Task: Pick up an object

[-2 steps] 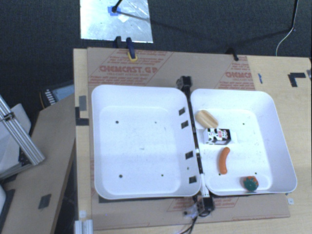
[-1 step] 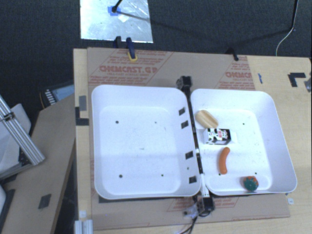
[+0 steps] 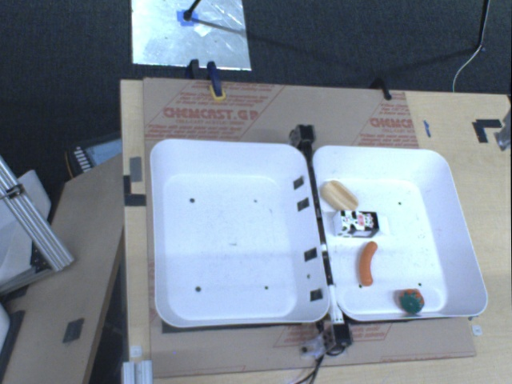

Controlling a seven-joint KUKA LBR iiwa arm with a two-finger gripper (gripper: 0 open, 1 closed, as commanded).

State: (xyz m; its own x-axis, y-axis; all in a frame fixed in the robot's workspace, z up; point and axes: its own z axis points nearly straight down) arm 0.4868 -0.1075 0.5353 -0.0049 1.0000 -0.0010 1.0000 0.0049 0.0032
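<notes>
I can see just a grey bit of the arm [image 3: 503,133] at the right edge, so I cannot tell how my gripper stands. The right bin [image 3: 460,214] holds a bun [image 3: 339,194], a small box [image 3: 358,223], a sausage [image 3: 367,262] and a green ball [image 3: 411,300] along its left side. I think the sausage is easiest: come straight down over its middle. The board [image 3: 212,112] says CHEMCAST.

Right bin [image 3: 448,214]: tan bun [image 3: 338,194], black-white packet [image 3: 358,223], orange sausage [image 3: 367,263], green-red ball [image 3: 411,300].

Small grey sliver of the arm [image 3: 504,132] at the far right edge, barely poking in, too little to tell its pose
</notes>
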